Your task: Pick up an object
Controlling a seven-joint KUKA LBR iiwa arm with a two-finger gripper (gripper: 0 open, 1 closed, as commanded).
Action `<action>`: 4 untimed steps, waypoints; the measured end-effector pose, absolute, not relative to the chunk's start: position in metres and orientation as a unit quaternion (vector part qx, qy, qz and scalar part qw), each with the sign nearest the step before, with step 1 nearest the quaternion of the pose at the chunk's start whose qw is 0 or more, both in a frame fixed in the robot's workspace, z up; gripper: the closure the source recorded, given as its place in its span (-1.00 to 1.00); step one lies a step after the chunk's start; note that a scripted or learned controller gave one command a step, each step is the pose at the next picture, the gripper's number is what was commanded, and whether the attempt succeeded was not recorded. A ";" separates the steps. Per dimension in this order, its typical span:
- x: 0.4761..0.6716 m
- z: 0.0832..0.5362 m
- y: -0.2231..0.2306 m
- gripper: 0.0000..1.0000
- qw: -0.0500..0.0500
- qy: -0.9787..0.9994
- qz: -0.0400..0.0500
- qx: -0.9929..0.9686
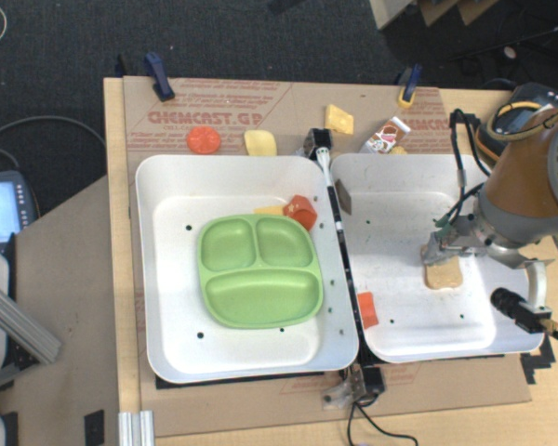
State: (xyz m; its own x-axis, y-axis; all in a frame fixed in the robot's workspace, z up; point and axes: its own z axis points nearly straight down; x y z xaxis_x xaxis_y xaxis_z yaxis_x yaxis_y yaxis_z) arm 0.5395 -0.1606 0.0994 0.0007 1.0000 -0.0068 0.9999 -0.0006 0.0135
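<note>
Right under the jaws [444, 255], a tan bread-like piece [444, 276] lies in the right bin [400, 342]. I cannot tell how the jaws stand. Next, I think, they must close and lift.

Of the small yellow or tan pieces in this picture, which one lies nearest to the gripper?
The tan piece in the right bin, directly under the gripper. The other yellowish pieces lie on the cardboard behind the bins or beside the green tray.
</note>
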 end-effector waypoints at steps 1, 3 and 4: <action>0.523 0.178 -0.193 1.00 0.005 0.706 0.001 0.708; 0.566 0.138 -0.192 1.00 0.003 0.707 0.000 0.707; 0.564 0.140 -0.190 -1.00 0.002 0.707 0.000 0.707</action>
State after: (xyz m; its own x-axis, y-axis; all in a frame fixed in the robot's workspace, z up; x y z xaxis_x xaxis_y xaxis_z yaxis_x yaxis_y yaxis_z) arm 0.5637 -0.1901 0.1402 -0.0003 1.0000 -0.0022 1.0000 0.0004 0.0023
